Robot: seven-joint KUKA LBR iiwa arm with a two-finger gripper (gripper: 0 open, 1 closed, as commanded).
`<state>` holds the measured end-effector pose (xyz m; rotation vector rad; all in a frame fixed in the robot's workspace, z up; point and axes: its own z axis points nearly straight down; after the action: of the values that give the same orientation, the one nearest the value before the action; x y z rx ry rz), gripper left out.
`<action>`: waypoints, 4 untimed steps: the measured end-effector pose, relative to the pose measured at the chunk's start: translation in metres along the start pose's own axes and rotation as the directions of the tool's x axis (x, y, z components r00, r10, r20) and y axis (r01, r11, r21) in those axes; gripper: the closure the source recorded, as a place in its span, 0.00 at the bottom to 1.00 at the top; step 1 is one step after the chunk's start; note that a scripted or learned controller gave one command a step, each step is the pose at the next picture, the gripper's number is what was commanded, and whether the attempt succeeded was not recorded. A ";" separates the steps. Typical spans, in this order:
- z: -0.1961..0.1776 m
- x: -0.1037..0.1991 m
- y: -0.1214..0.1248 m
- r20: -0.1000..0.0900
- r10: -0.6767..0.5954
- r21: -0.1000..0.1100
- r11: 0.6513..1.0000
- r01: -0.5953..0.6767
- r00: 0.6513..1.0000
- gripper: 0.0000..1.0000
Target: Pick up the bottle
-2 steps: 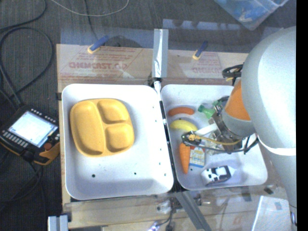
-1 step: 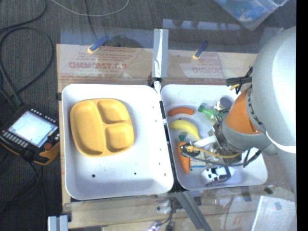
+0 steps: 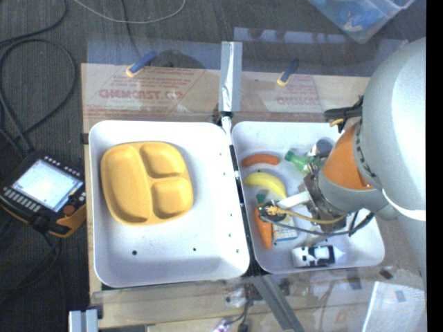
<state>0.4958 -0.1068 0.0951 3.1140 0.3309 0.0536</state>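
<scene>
**Sam:** Where is the bottle (image 3: 299, 159) right now?

**Me:** I see it in the right bin (image 3: 374, 254), up near 12 o'clock. It is green, and it sits just beside the arm (image 3: 349, 168). Part of it hides under the arm.

**Sam:** And the gripper (image 3: 317, 211)?

**Me:** It hangs low in the middle of that bin, at about 6 o'clock from the bottle. The arm covers it, so I cannot tell if it is open or closed. I see nothing held in it.

**Sam:** What could go wrong?

**Me:** The bin is crowded. A banana (image 3: 266, 182) lies at 9 o'clock from the gripper, a sausage (image 3: 260, 160) sits above that, and a carrot (image 3: 266, 232) lies near the bin's left wall. A white toy car (image 3: 313, 255) is at 6 o'clock. I think the gripper could grab one of those, not the bottle. The bottle looks round too, so a bump might make it roll away.

**Sam:** And the left bin (image 3: 124, 254)?

**Me:** It holds a yellow tray (image 3: 147, 182), well apart from all this.
</scene>
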 end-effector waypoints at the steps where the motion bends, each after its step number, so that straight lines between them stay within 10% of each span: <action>1: -0.220 -0.011 0.029 0.038 0.010 0.010 1.000 -0.011 0.999 0.00; 2: -0.105 -0.012 0.022 0.030 -0.380 0.029 0.925 0.379 0.925 0.00; 3: -0.327 0.043 0.030 0.030 -0.388 0.024 0.922 0.387 0.921 0.00; 4: -0.192 0.005 0.025 0.027 -0.476 0.031 0.879 0.475 0.879 0.00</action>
<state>0.4995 -0.1295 0.2870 2.9490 1.0896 -0.0084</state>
